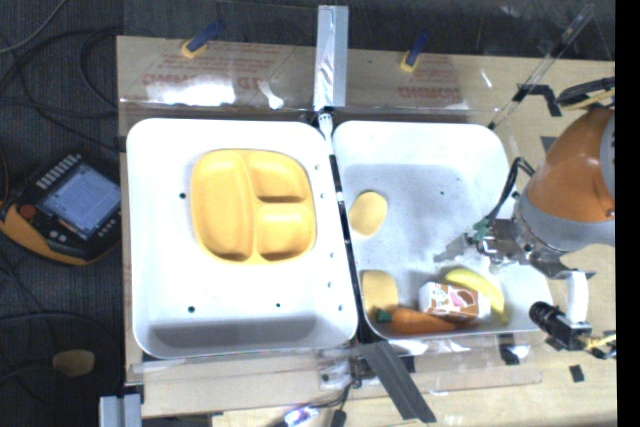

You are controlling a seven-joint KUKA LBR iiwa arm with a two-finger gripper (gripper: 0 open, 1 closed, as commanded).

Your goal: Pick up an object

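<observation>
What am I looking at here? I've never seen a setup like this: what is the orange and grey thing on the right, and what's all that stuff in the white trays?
You are looking down, at a slant, from one camera fixed above a workbench. The orange and grey shape at the right is a robot arm reaching in from that side. Its grasping part, the end effector, hangs over the right bin; whether it is open or shut is too small to tell, and nothing is visibly held.

Two shallow white bins sit side by side. The left bin holds a yellow divided plate. The right one holds toy-like food: a pale yellow round piece near its left wall, and along the near edge another yellowish piece, a carrot, a small printed carton and a banana.

The gadget with a screen on the floor at left looks like the arm's handheld controller.
</observation>
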